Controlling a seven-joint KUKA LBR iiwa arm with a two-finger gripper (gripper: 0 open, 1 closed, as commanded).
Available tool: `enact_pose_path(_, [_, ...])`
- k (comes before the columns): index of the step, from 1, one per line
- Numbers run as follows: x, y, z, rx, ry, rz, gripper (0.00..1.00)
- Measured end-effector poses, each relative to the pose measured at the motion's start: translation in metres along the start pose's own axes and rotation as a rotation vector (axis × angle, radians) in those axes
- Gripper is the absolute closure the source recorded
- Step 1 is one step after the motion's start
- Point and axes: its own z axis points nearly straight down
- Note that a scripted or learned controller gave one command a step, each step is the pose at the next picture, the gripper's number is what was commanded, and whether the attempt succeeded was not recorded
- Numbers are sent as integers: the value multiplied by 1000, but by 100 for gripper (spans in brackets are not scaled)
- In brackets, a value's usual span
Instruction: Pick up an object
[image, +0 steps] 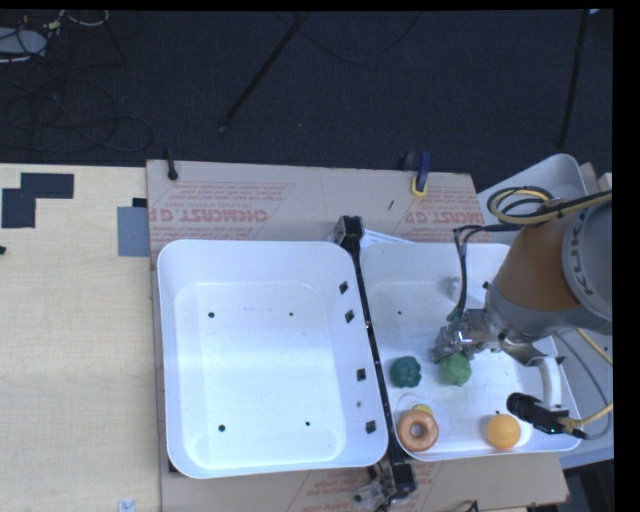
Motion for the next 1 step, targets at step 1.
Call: enact_pose_path(1, [28, -9, -81, -6, -2, -5, 100])
